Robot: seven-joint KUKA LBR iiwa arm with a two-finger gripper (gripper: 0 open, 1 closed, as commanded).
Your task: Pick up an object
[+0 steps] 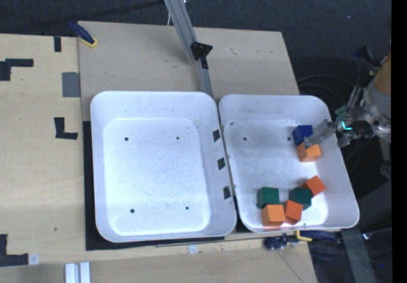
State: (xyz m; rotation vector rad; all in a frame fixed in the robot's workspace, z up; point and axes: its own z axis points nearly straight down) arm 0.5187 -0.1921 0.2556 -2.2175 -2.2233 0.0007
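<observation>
The right bin (254,116) holds several small blocks. A blue block (302,132) lies near its right wall, with an orange block (310,152) just below it. My gripper (320,133) reaches in from the right, low over the bin's right rim, and its tip is right beside these two blocks. Toward the bin's front lie a red-orange block (315,184), two green blocks (268,196) (300,196), another orange block (274,213) and a red-orange one (293,210), clustered together.
The left bin (102,148) stands against the right one. A grey metal pole (181,14) slants down from the top to the gap between the bins. The wooden bench (38,116) extends to the left.
</observation>
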